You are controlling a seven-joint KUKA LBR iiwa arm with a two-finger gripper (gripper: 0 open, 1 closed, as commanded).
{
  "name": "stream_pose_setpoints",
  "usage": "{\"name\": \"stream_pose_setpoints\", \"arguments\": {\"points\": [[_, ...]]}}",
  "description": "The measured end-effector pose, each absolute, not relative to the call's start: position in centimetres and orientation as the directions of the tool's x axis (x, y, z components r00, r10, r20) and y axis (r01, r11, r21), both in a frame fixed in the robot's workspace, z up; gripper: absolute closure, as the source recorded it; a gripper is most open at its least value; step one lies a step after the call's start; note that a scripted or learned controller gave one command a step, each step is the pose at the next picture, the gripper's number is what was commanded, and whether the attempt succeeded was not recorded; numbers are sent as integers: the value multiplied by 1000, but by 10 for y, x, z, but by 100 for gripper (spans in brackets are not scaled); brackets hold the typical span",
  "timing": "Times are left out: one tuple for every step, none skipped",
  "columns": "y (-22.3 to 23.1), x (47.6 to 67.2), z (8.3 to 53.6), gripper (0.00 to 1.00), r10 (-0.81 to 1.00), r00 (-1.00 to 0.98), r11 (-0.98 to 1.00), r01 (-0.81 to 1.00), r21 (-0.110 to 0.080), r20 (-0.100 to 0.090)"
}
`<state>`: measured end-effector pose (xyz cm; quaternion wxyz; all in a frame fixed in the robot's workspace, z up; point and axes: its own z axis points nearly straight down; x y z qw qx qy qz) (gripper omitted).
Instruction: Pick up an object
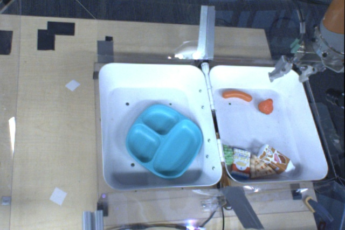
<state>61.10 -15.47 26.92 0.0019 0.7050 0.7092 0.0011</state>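
Two fingers (291, 69) hang spread over the right bin's (318, 132) far rim; arm (333, 24) cut off at the frame's edge.

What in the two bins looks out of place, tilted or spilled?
Nothing looks spilled or damaged. The blue divided plate lies turned at an angle in the left bin. The snack packets lie crumpled against the near wall of the right bin.

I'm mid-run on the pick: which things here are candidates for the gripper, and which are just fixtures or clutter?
Pick candidates:
- long orange sausage-shaped toy
- small round orange-red toy
- printed snack packets
- blue divided plastic plate

Just there:
- left white bin
- right white bin
- grey metal post
- black floor markers

The gripper sits above the right bin's far corner.
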Motion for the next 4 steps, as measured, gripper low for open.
{"name": "stream_pose_setpoints", "arguments": {"points": [[-161,567,160,0,981,192,-192,981,2,0],[-186,643,87,0,951,308,-308,951,6,0],[-151,624,87,0,952,305,-305,952,7,1],[-151,626,100,100,954,300,-300,954,13,0]]}}
